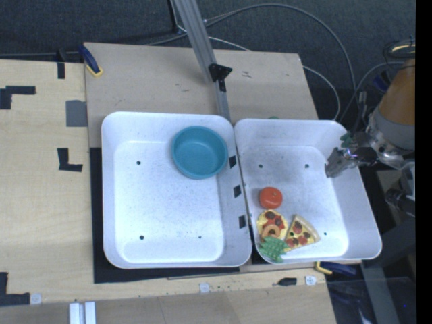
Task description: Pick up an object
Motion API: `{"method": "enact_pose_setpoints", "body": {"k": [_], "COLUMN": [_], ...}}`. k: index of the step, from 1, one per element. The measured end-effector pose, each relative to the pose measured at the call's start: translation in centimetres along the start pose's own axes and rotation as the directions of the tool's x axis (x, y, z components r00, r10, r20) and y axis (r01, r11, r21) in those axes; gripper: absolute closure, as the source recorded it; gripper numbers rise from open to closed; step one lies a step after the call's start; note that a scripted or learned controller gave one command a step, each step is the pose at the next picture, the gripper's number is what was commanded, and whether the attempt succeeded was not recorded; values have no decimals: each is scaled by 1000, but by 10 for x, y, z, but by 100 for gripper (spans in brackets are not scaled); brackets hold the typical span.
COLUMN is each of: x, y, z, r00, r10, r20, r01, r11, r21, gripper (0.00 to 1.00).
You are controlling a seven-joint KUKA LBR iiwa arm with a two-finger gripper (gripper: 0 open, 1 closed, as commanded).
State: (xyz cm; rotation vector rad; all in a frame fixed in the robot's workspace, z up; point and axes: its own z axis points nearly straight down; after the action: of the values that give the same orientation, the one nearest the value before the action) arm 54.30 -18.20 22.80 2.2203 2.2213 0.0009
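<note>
Right bin, near corner: a cluster of small toy foods, candidates for the pick. A red round piece, tomato-like, lies a little apart toward the bin's middle. Just below it sit two pizza pieces, a rounder one and a wedge, both yellow with red spots, lying flat and touching or nearly so. A green leafy piece rests against the bin's near rim, touching the rounder pizza piece.

Handling, as judged from appearance: all four look like light, rigid moulded plastic, smooth and liable to slip, not fragile. The red round piece seems the easiest to take, since it stands clear of its neighbours and offers height for fingers to close across its widest part. The pizza pieces lie low and crowded; a grip there would likely need to catch opposite edges and could nudge the adjoining piece.

Left bin: a blue bowl, upright near the far right corner, probably light and stiff; its thin rim would suit a pinch across the wall.

The gripper hangs at the right bin's far right edge, well apart from the toys. Nothing is visible in it; the fingers' state cannot be made out.
</note>
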Motion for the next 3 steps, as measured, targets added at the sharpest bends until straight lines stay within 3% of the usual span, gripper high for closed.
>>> {"method": "enact_pose_setpoints", "body": {"k": [3], "x": [150], "y": [56], "z": [-11], "r00": [1000], "r10": [-4], "r20": [-1], "r01": [4], "r11": [1000], "r21": [1], "gripper": [100]}}
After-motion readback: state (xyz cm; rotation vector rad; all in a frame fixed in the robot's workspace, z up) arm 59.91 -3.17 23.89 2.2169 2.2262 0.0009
